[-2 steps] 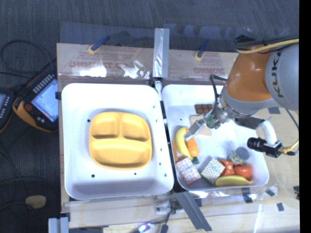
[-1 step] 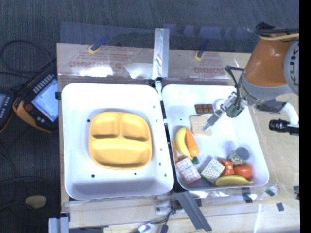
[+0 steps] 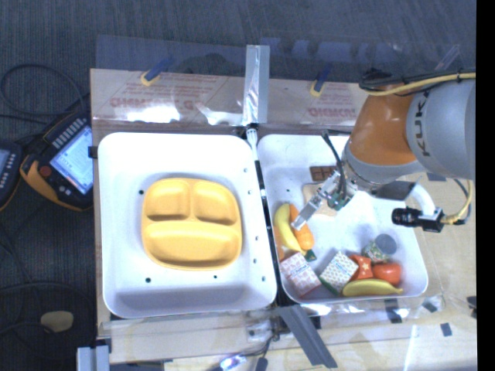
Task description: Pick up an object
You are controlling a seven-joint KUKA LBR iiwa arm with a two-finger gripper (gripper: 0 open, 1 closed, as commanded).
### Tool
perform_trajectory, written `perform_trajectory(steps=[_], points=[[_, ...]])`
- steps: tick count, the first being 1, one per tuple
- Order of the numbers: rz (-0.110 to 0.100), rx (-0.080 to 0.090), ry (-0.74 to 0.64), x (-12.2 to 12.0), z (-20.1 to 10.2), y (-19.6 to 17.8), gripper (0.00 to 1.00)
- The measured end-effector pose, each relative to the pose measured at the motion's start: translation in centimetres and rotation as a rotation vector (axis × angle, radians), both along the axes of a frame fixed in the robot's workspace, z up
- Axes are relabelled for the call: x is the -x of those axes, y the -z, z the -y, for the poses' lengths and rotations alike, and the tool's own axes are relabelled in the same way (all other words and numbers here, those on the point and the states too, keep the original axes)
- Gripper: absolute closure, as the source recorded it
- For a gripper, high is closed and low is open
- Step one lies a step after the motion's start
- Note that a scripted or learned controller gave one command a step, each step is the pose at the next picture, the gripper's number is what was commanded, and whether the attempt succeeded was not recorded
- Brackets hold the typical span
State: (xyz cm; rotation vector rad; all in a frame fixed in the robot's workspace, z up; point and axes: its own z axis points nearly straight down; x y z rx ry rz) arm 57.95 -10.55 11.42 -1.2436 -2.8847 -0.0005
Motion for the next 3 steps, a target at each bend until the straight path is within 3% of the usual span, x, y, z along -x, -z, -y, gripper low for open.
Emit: perform_trajectory(steps=[1,2,3], points=[[0.002,-0.001,-0.041,-5.9,-3.1,-7.0,0.00],[0.002,-0.002,-0.040,-5.9,-3.1,-7.0,0.00],[0.015,0.001,0.057,-5.7,2.2,1.5,0.00]])
